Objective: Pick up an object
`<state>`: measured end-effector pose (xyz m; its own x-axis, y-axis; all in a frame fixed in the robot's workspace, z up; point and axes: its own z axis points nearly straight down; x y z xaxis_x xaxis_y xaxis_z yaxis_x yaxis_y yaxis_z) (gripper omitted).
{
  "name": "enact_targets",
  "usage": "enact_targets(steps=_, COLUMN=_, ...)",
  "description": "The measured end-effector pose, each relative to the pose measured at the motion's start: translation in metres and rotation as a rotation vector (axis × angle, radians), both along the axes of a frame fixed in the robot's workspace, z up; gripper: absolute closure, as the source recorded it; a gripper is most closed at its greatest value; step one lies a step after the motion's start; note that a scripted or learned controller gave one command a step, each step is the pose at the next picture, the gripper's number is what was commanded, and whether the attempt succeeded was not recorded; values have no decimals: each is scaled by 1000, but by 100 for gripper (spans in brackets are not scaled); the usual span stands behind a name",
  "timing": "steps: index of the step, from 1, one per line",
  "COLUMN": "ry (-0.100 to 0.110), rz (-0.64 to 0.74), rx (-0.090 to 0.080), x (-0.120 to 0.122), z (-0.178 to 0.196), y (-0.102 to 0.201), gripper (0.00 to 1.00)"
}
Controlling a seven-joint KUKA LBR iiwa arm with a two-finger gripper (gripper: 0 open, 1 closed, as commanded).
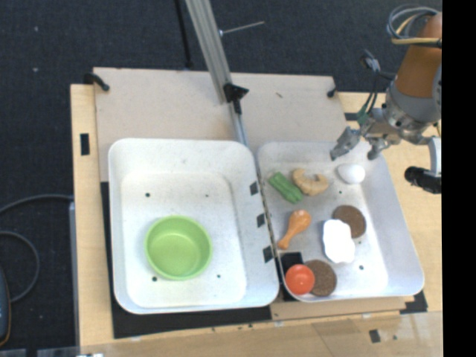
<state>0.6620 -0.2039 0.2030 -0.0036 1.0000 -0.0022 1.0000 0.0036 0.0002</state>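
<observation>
The pickable objects all lie in the right bin: a white egg-shaped piece near its far edge, a tan bread-like piece just beside a green pod-shaped toy toward the far left corner, an orange drumstick-shaped toy along the left wall, and a brown disc touching a white block near the middle. A red ball and a second brown disc sit touching at the near left corner. None carries readable writing. The gripper hovers over the far edge of this bin, just above the egg-shaped piece, its two fingers spread apart with nothing between them. The right half of this bin's floor is bare, leaving open room there. The left bin holds a green bowl toward its near left corner, with wide bare floor around it. A grey metal pole slants down to the gap between the bins' far edges.
</observation>
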Motion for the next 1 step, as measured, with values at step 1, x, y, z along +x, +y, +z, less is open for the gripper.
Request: enact_targets(steps=1, ry=1, rz=1, rx=-1, x=0, z=0, y=-1, gripper=0)
